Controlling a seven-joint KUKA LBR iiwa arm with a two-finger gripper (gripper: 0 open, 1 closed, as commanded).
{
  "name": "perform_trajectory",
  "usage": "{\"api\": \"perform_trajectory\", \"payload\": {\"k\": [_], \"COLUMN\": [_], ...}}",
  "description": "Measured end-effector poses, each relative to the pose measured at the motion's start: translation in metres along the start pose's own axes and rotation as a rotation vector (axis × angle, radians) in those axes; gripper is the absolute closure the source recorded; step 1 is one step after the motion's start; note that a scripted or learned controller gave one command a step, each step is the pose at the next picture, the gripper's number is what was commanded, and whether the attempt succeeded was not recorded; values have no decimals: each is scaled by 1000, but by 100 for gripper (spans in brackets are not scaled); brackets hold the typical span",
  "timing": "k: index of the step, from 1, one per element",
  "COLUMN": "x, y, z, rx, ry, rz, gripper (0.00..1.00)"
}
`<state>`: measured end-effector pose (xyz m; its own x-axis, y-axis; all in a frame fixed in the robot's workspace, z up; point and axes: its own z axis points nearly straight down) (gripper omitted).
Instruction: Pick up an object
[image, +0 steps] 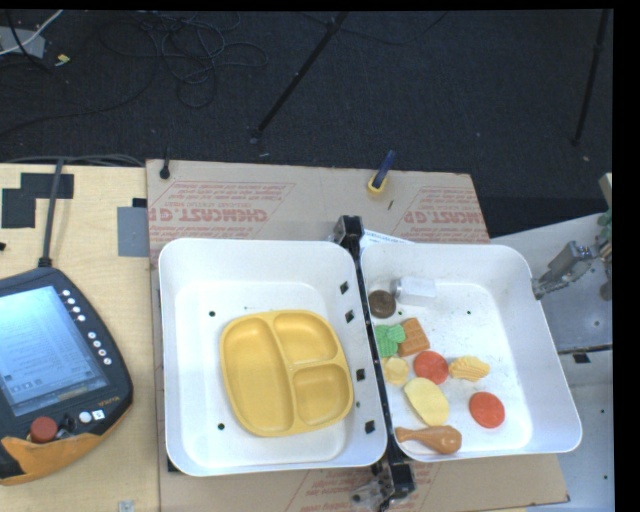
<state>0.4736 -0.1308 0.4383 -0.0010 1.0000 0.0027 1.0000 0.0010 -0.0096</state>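
In the right bin (520, 300), toy food, chicken drumstick (430, 437), tomato (486, 409)

Robotics laboratory test cell. A wooden surface (80, 215) carries a cardboard sheet (300, 205) with two white bins (190, 270) clamped side by side, a handheld robot control pendant (55, 370) with screen and red button at left, and loose cables (180, 40) and stand legs (300, 75) on dark carpet beyond.

A divided tray (285, 373) lay in the left bin (190, 270). Toy foods (430, 385) clustered in the right bin (520, 330), near the divider (362, 320).
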Motion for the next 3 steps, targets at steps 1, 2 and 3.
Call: {"api": "perform_trajectory", "payload": {"k": [1,2,3], "x": [-16,-14,24], "y": [3,5,25], "z": [-103,-105,28], "rx": [-15,2,11], "ry": [-6,-2,1], "rz": [-2,-9,-2], "gripper": [0,100,100]}}
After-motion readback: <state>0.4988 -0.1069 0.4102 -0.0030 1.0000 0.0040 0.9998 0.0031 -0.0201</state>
